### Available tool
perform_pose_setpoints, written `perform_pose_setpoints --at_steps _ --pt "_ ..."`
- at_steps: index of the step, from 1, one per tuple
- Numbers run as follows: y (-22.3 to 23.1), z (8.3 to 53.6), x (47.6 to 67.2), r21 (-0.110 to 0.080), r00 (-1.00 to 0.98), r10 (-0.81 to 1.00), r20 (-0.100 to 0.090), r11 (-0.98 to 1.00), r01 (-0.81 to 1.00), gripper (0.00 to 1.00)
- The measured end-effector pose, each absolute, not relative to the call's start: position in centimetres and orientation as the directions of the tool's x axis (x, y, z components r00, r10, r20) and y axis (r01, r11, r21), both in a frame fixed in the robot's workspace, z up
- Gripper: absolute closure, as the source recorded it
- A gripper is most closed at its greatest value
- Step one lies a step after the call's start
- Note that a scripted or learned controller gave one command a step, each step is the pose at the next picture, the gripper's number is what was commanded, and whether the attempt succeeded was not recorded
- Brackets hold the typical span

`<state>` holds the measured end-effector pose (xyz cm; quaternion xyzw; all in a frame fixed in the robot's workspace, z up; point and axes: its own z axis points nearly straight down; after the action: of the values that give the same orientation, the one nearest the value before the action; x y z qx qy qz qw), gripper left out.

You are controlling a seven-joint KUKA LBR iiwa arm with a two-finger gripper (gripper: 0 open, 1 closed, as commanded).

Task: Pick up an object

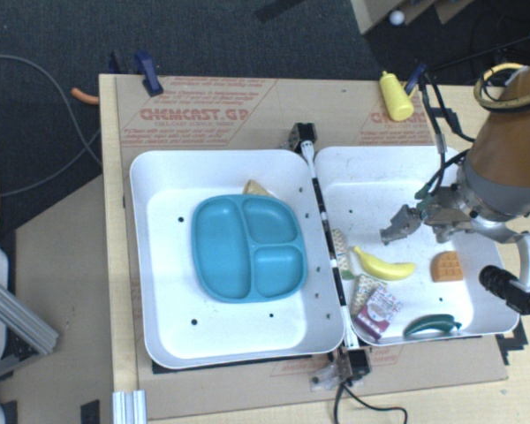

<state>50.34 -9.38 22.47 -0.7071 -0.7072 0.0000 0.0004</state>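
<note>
Claw (405,225) is hanging over the right bin (371,170), fingers spread and gripping nothing, just above the banana (384,266) lying mid-bin. It should be centring over the fruit's thick middle before descending.

Setting: robotics lab or test cell. Evidence: plywood bench (247,104) on dark carpet, sheet still in printed protective paper; two white bins (159,325) clamped side by side; blue clamp (147,71) and yellow clamp (395,96) at the back edge; loose cables (35,87) on the floor; aluminium framing (13,312) at left; industrial arm (508,162) over the bench
</note>
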Motion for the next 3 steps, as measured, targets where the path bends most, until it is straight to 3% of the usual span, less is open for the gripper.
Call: perform_pose_setpoints --at_steps 1,2,3 --pt "-9.5 9.9 50.6 0.013 0.001 1.000 -0.005 -0.001 1.000 0.00" --pt "-9.6 11.0 50.7 0.018 0.003 1.000 -0.008 -0.003 1.000 1.00" --pt "-9.6 10.9 50.6 0.015 0.003 1.000 -0.008 -0.003 1.000 0.00"
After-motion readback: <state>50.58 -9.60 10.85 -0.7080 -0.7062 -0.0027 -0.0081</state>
